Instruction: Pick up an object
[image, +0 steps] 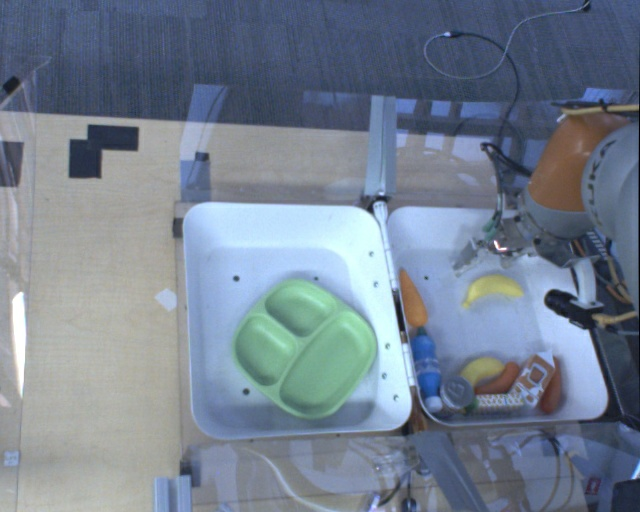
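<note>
I work in a robotics lab: my bench (100, 300) carries two white bins (200, 330), clear guard panels (205, 130) beside them, loose cables (480, 60) beyond, grey carpet (250, 40) behind the bench.

A wooden bench (100, 300) bears two white bins side by side. The left bin (215, 250) holds a green divided plate (305, 347), lying tilted near its middle. Black patches (100, 148) mark the bench top at the far left. A metal post (380, 150) stands behind the seam between the bins. A cable (500, 60) loops over the dark carpet (250, 50) beyond the bench.
</note>
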